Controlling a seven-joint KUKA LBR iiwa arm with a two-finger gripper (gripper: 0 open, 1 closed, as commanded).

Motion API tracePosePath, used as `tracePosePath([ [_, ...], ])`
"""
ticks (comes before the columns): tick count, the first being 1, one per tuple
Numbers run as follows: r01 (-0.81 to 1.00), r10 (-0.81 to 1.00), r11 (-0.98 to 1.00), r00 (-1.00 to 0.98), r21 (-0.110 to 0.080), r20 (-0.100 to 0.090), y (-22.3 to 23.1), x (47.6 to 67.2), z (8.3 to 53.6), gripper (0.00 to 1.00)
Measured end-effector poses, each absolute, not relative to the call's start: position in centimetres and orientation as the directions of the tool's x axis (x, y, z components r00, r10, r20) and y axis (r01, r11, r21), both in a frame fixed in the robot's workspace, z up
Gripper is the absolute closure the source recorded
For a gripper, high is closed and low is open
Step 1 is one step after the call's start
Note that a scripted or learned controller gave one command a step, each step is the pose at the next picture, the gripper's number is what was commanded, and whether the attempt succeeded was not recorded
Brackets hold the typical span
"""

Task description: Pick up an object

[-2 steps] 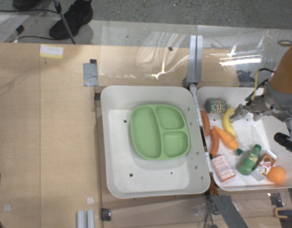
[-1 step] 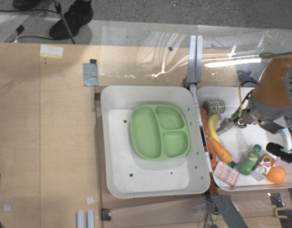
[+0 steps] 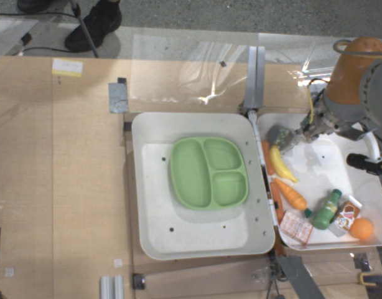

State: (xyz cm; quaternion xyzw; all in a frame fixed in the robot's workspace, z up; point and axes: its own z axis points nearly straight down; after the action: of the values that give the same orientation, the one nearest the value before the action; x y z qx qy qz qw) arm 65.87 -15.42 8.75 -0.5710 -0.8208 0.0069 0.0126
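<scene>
A grey KUKA arm (image 3: 365,92) with an orange band reaches in from the upper right of the frame, its gripper (image 3: 285,139) lowered into the upper left corner of the right-hand white bin (image 3: 321,161). The tool sits just beside the top end of a toy banana (image 3: 280,163), close enough that contact may be under way, though the dark hardware blurs into the bin wall and whether the jaws stand apart or together cannot be told from this angle.

The step in hand looks like the approach to a grasp, with nothing seen between the jaws yet. The banana is the likely target; below it in the same bin lie a toy carrot (image 3: 292,194), a small red-and-white packet (image 3: 296,227), a green bottle (image 3: 326,208), a small carton (image 3: 344,215) and an orange (image 3: 362,229) at the lower right.

The left-hand bin (image 3: 147,185) at centre frame holds a green divided plate (image 3: 209,172), on a pale wooden counter (image 3: 54,179).

The next move, by this view, calls for settling squarely over the banana's narrow body, closing, and lifting straight up clear of the bin wall and the carrot alongside.
</scene>
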Motion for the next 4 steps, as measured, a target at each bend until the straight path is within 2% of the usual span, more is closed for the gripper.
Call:
tracePosePath([
  [1, 0.892, 0.892, 0.451, -0.451, 0.010, -0.017, -11.2, 61.5, 9.7, 0.00],
  [2, 0.997, 0.997, 0.071, -0.071, 0.006, -0.002, -13.5, 65.4, 9.3, 0.00],
  [3, 0.999, 0.999, -0.038, 0.038, 0.008, -0.004, -22.2, 63.1, 14.5, 0.00],
  [4, 0.998, 0.998, 0.055, -0.055, 0.004, -0.002, -20.4, 54.1, 9.1, 0.00],
])
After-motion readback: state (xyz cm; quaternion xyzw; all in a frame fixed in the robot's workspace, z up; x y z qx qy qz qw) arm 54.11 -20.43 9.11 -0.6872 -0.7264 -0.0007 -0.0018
